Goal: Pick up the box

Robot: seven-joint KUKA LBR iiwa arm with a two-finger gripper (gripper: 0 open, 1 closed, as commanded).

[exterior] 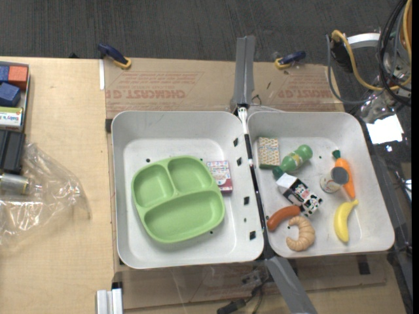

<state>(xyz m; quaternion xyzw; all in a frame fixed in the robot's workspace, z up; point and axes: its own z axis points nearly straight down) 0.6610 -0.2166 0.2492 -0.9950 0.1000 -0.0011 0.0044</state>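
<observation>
A bundle of black cables (397, 18), a looping yellow hose (347, 59), a pale grey ring (362, 40).

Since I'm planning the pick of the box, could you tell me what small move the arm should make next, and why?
Probably bring the gripper in from the right to hover above the small box in the left bin. The box lies against the right edge of the green plate, so coming straight down, with the fingers clear of the plate's rim, looks safest.
</observation>
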